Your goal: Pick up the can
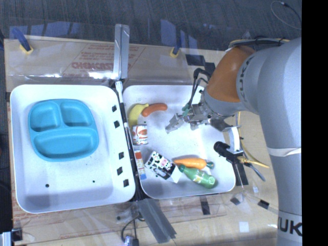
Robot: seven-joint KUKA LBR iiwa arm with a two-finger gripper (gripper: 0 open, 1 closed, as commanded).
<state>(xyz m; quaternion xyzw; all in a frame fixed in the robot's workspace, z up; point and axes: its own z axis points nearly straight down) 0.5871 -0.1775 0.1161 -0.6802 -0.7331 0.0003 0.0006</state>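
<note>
Wooden bench [61, 224] (taped plastic), floor perhaps carpeted.

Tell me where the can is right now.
The can stands in the right bin, against its left wall, just below the banana and sausage. The hand hovers apart from it, to its right.

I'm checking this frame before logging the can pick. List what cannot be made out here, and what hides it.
- Gripper, camera view: too small and blurred to tell how its fingers stand.
- Can, camera view: label print too small to read; its left side sits against the right bin's wall.
- Black-and-white carton: print too small to read.
- Green bottle: its upper edge is covered by the carrot.
</note>
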